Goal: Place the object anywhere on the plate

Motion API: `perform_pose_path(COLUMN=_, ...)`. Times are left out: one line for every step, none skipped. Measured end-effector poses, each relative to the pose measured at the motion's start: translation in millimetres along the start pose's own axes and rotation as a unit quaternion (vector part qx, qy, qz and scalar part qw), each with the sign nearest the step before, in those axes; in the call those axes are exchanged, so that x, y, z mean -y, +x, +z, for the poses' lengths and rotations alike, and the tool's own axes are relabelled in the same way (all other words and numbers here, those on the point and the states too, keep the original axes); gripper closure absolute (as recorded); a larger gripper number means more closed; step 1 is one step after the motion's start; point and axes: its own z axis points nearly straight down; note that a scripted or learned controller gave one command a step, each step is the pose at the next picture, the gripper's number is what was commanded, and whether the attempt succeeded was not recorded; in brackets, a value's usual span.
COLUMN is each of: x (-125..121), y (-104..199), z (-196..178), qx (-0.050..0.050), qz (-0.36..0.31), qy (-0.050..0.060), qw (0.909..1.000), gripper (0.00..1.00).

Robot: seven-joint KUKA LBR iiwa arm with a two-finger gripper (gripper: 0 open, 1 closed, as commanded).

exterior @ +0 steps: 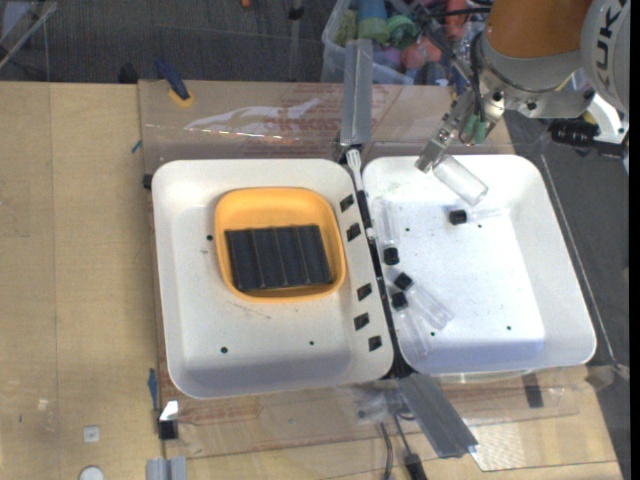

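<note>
Nearest the camera, grey brackets (435,423) jut from under the two white bins on the wooden surface (70,268). Left bin (185,358) carries the yellow plate (232,208), and a dark ribbed block (278,256) already lies on that plate. Right bin (540,318) holds a clear plastic piece (466,181) near its far edge, a second clear piece (430,311) near the divider, and a few small black bits (458,216).

At the far rim of the right bin hangs the pincer (438,154), just beside the far clear piece; whether it is apart, together, or on anything cannot be told. If that clear piece is the target, it looks slick and light, so a grasp may well slip or nudge it away. Carrying it left, it could clip the raised divider (362,258) or land on the ribbed block and roll off.
</note>
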Motion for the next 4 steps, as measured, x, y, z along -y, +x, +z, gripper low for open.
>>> perform_pose_path(x=47.3, y=-31.8, z=-74.6, qx=0.0, qz=-0.058, qy=0.0, qw=0.9983, gripper=1.0)
perform_pose_path(x=108.6, y=-75.7, z=-129.4, qx=0.002, qz=-0.225, qy=0.0, qw=0.9743, gripper=1.0)
perform_pose_path(x=162.3, y=-112.2, z=-137.5, qx=0.002, qz=-0.335, qy=0.0, qw=0.9422, gripper=1.0)
perform_pose_path(x=148.8, y=-123.0, z=-151.1, qx=0.002, qz=-0.492, qy=-0.001, qw=0.8705, gripper=1.0)
